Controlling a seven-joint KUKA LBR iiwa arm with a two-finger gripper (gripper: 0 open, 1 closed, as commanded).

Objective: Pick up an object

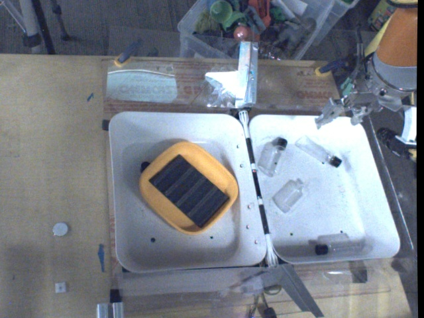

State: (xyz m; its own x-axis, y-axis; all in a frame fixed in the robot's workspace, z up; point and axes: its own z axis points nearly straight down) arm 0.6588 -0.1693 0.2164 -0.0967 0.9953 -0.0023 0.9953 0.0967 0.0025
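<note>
Since the gripper [344, 108] hung over the right bin's [381, 197] far corner (finger state unclear), the clear bottles [289, 194] lying flat there risked slipping or getting missed, being see-through and small.

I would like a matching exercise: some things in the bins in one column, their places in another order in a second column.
Things:
1. yellow pad
2. vial with black cap
3. capless bottle
4. long vial

Places:
A. right bin, near front wall
B. left bin
C. right bin, upper left, near the divider
D. right bin, middle

Pairs: 1-B, 2-C, 3-D, 4-A
</note>
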